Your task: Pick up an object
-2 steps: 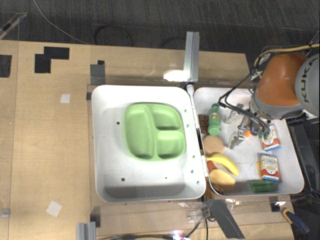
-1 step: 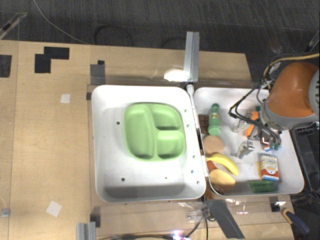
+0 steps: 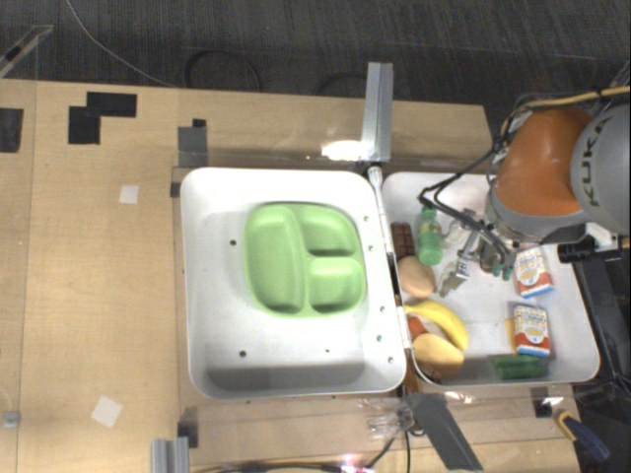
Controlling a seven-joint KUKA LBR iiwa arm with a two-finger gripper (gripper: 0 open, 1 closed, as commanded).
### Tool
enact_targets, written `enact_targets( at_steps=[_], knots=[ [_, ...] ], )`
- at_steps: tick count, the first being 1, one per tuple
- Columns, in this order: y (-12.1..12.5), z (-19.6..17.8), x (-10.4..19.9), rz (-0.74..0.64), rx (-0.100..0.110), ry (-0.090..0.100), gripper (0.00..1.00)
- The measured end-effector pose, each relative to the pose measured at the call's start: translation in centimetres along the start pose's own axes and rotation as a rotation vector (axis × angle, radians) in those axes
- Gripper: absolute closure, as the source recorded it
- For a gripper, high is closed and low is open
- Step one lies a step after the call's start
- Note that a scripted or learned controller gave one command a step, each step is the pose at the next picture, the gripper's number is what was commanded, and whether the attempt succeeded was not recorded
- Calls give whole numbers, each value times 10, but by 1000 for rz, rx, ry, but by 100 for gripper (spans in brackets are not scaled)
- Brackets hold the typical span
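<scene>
Now, from largest to smallest: the left bin carries a green divided tray, and the right bin carries the small objects. My gripper hangs low over the right bin with nothing between the fingers; I cannot tell how wide they stand. I judge this is the approach step: next I must descend on one object, perhaps the tan egg-shaped piece or the green bottle. The banana lies near, two small cartons beside. Their print is unreadable; "KU" shows on my arm.
</scene>
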State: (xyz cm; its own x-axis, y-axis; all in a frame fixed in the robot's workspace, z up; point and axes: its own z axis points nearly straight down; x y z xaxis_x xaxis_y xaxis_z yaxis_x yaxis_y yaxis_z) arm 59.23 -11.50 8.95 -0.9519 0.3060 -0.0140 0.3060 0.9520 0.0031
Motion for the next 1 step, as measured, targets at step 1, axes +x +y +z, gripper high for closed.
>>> enact_targets(
  at_steps=[1],
  knots=[
    [9, 2, -51, -107, 5, 21, 0]
  ],
)
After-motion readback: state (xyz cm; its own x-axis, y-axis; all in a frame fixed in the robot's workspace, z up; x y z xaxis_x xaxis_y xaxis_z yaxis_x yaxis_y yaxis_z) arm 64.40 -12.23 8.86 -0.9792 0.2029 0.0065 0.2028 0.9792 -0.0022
